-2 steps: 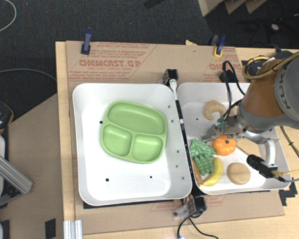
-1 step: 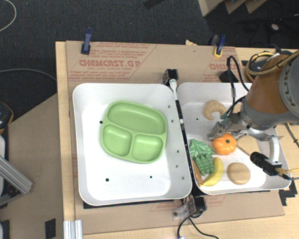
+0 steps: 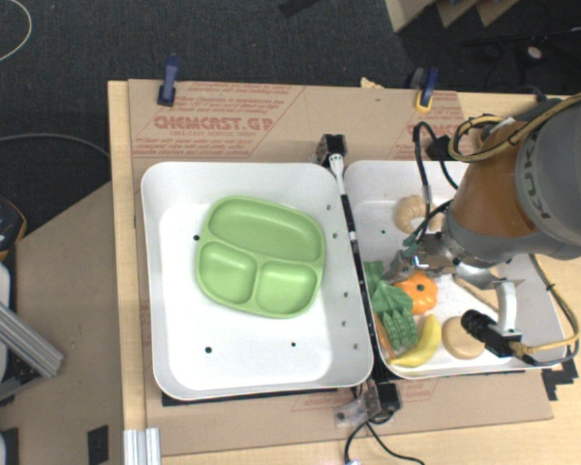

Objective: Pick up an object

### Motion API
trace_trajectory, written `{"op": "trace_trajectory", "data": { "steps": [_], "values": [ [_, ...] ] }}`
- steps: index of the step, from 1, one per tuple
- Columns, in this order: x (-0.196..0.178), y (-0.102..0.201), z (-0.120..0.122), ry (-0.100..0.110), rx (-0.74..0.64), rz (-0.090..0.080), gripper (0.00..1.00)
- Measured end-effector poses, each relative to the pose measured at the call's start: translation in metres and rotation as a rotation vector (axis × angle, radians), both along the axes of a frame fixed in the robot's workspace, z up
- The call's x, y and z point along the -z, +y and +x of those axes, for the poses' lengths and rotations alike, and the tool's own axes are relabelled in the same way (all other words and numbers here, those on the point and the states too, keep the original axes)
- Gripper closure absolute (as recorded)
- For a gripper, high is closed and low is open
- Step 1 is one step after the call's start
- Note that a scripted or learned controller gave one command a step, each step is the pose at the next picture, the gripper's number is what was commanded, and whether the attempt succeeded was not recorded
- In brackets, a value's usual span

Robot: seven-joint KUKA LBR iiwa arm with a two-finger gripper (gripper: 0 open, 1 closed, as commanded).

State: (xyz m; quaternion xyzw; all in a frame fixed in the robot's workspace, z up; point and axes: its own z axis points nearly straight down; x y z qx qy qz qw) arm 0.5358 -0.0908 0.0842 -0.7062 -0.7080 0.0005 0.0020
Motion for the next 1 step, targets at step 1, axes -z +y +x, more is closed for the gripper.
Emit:
{"op": "trace_trajectory", "data": {
  "steps": [1],
  "values": [
    [-0.1070,0.0700,0.0087,-0.016,-0.006,0.001,1.00]
  ]
}}
